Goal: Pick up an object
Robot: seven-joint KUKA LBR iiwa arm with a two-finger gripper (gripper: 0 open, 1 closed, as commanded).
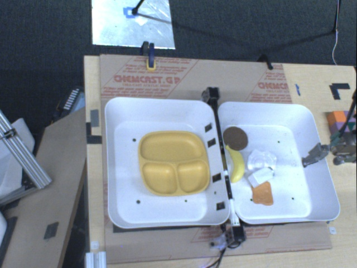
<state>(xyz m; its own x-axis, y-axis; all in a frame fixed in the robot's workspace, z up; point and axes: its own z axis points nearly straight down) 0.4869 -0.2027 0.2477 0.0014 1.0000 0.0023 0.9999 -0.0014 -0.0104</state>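
A: How is the banana (236, 165) lying in the right bin (301, 119)?

B: Its long axis is running almost up and down in the view, along the left wall of that bin. One end is touching the brown disc (235, 138) above it, and the other end is pointing toward the near edge.

A: And the arm?

B: It is reaching in from the right at a low angle. The gripper (315, 155) is hanging over the right wall of the right bin, pointing left, well apart from the objects. I cannot tell if the jaws are wide or narrow, because they are small and blurred here.

A: How many things are you counting?

B: Two white bins are sitting side by side on the surface. The left bin (122, 116) is carrying one yellow tray (170, 162) with three compartments. The right bin is holding one banana, one brown disc, one crumpled white piece (261, 162), one small white block (259, 177) and one orange piece (263, 194), all near each other.
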